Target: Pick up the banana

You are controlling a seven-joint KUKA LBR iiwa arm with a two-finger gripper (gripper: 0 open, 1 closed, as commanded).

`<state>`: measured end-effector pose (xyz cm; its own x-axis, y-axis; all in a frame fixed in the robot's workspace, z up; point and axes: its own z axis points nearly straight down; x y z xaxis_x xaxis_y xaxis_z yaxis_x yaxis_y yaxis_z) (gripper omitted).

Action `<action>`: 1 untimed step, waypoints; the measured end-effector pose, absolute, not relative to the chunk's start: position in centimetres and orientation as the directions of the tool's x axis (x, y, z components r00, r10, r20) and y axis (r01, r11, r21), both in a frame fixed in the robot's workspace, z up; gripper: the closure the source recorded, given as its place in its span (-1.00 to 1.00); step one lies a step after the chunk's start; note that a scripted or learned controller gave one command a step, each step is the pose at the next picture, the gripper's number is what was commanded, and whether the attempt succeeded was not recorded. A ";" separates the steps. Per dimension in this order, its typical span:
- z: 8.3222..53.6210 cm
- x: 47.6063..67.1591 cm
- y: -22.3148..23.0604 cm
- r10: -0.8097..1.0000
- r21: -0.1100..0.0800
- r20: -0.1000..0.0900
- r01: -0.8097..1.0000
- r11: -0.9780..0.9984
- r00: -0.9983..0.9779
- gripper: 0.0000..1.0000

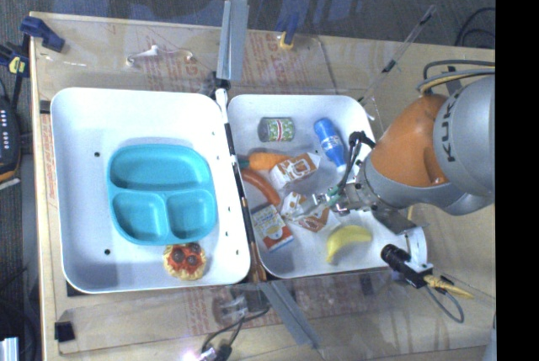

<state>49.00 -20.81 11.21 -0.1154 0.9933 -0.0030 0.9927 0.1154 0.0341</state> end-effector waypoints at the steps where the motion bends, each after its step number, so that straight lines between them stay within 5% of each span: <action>1: 10.5 47.8 -20.9 0.975 0.000 0.002 0.975 0.222 -0.222 -1.00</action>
